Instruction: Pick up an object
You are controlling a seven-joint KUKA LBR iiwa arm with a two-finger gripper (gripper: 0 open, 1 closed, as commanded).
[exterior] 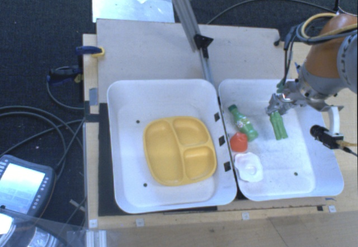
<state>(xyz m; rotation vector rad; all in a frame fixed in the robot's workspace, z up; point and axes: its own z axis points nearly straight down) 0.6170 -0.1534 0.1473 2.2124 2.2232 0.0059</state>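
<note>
I am watching the two-finger gripper (pixel 278 107), fingers unreadable to me, hovering at twelve o'clock of the flat green plastic stick (pixel 278 126), whose long axis is running twelve-to-six.

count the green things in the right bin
2: a green bottle near the bin's left wall, and a green stick right of it, just below the gripper. More could hide beneath the arm.

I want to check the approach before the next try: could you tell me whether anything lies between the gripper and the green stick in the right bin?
Nothing visible does. The gripper sits right at the upper end of the green stick in the right bin. The green bottle and red object lie off to the left of it.
</note>
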